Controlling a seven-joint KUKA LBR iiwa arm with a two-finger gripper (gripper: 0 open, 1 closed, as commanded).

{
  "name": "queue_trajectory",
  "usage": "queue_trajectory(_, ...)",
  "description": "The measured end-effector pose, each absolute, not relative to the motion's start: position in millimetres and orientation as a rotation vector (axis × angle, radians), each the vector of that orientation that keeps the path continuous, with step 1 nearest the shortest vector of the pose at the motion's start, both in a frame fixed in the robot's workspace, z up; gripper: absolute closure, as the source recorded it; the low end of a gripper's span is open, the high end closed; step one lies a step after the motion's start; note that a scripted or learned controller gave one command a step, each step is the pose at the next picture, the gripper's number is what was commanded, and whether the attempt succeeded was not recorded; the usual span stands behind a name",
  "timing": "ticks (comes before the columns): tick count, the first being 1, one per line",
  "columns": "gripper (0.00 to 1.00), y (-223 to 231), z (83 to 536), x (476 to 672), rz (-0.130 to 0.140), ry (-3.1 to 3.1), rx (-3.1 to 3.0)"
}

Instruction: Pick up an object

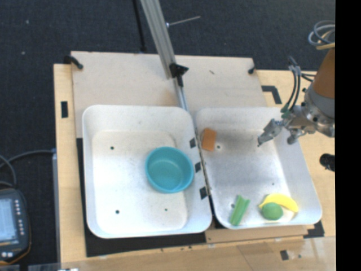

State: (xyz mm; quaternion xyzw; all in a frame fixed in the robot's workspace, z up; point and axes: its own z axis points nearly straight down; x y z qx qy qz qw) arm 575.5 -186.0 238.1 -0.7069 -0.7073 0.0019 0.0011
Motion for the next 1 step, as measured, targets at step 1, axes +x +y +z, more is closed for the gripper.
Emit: queue_trajectory(1,0.0,-180.9,189.3,567.8,0.005,-2.219,-2.221)
